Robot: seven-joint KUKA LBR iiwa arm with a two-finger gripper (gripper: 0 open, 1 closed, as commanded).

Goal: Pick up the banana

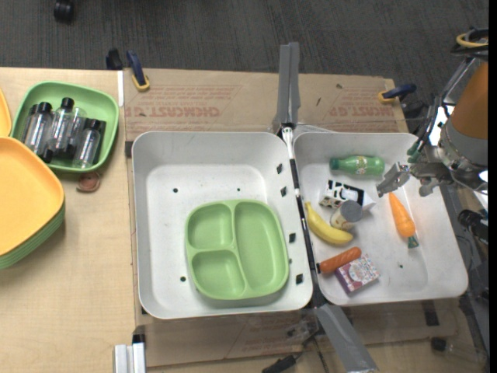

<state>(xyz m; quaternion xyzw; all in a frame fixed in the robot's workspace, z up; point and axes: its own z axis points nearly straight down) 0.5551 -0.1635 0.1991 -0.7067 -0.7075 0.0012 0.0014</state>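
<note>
The banana (328, 225) is yellow with a brown tip. The bottle (356, 164) is green with a pale label. One carrot (402, 217) is bright orange, the other (340, 261) redder. The box (357, 273) is purple and pink. The cow toy (343, 194) is black and white. The tray (237, 249) is light green, both bins (155, 208) white, the plates (27, 200) orange.
</note>
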